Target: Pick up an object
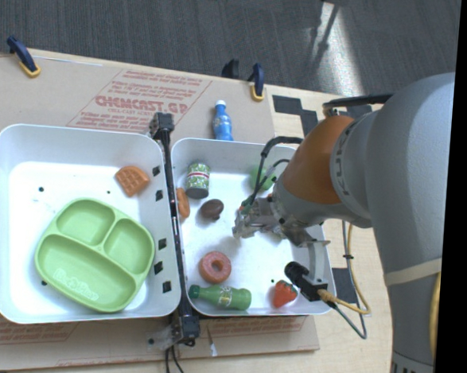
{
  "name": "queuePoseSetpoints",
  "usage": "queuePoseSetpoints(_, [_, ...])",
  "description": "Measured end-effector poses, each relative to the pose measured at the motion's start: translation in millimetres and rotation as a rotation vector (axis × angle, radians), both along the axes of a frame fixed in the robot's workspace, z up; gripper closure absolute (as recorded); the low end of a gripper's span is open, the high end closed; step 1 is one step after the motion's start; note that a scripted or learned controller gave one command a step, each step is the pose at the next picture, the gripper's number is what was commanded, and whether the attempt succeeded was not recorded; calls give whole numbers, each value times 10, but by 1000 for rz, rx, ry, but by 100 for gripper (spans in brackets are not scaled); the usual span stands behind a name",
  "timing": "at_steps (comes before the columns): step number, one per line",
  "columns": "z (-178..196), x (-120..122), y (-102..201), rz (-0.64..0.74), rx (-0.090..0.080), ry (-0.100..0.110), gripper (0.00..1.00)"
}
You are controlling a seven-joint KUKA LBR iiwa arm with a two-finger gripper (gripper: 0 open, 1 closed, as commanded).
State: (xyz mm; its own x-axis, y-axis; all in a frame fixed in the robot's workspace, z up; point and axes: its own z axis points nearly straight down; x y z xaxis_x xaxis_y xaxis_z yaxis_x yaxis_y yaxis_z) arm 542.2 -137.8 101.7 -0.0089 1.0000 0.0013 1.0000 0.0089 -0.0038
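Both white bins [29,147] look like smooth, slightly glossy plastic. The green divided plate [95,253] has a soft matt sheen, plastic or silicone. The counter [104,93] looks like matt printed cardboard. The arm's grey shell [403,154] is smooth and satin.

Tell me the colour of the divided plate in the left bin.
Light green: the three-compartment plastic plate, seen clearly in the camera view.

Lighting was bright and even; the white bins [28,151] showed mild glare, shadows were soft, focus was sharp.
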Motion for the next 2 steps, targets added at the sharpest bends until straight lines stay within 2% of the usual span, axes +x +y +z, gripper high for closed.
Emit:
queuePoseSetpoints(1, [1252,-532,-250,-4,-3,-7,100])
queuePoseSetpoints(2, [1637,342,-204,-4,-2,-6,100])
